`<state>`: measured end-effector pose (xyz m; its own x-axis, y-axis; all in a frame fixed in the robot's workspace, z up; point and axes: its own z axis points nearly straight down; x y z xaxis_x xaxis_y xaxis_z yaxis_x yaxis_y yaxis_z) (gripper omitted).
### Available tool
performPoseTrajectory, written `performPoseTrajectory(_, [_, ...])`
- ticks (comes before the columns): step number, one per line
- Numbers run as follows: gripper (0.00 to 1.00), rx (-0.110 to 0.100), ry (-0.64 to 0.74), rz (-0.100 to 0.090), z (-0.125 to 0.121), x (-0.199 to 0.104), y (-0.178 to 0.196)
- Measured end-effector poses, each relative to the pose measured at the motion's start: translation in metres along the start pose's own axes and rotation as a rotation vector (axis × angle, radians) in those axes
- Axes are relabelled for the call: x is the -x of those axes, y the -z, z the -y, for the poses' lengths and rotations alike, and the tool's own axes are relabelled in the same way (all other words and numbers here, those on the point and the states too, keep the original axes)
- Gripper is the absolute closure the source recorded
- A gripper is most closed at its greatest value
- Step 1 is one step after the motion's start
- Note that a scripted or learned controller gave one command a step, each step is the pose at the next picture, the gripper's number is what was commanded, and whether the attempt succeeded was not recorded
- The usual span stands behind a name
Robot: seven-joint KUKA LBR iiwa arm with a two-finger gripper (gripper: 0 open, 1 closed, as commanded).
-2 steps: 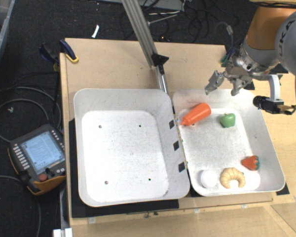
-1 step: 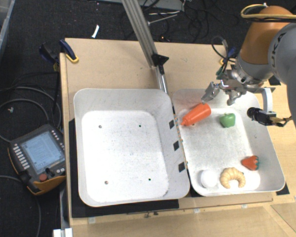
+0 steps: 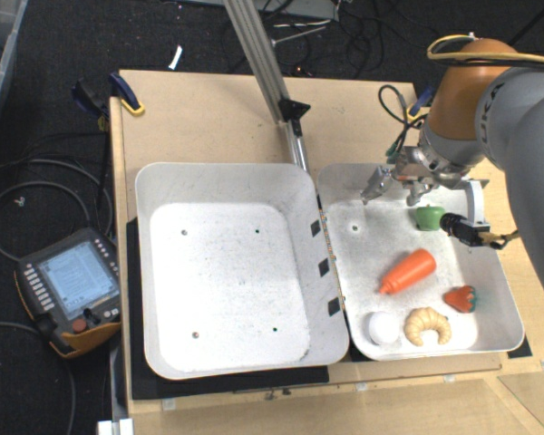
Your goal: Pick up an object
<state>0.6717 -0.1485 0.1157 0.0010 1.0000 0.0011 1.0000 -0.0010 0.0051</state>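
My gripper hangs over the far end of the right bin, its fingers spread open with nothing between them. A small green object lies just right of and below the fingertips, apart from them. An orange carrot rests near the bin's middle. Toward the near end lie a red pepper-like piece, a tan croissant and a white egg.
The left bin sits beside the right one, their rims meeting at the centre. A grey metal pole slants down from the top to the bins' far edge. A teach pendant lies off the bench at left.
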Motion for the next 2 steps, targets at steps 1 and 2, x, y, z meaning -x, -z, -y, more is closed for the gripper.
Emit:
performPoseTrajectory(1, [1.00, -0.001, 0.001, 0.002, 0.001, 0.000, 0.010])
performPoseTrajectory(2, [1.00, 0.003, 0.004, 0.002, -0.003, -0.009, 0.059])
